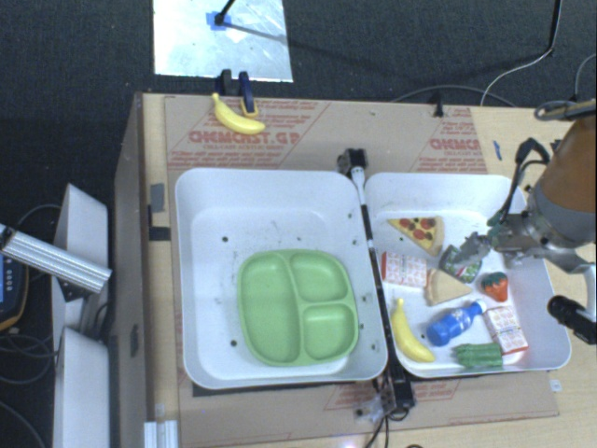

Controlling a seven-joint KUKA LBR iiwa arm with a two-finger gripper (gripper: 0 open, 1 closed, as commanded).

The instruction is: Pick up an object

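Right bin (466, 189) back strip bare, room for my tool; front crowded: banana (409, 336), bottle (455, 324), cartons (505, 329) nearly touching.

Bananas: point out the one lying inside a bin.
It is the banana in the right bin, beside the blue bottle. The other banana lies on the cardboard behind the left bin.

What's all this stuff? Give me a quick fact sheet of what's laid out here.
left bin: holds a green divided plate
right bin: pizza slice, banana, blue bottle, green toy, red-and-white cartons
outside the bins: second banana on the cardboard
gripper: over the right bin, by a small grey-green item
arm: enters from the right
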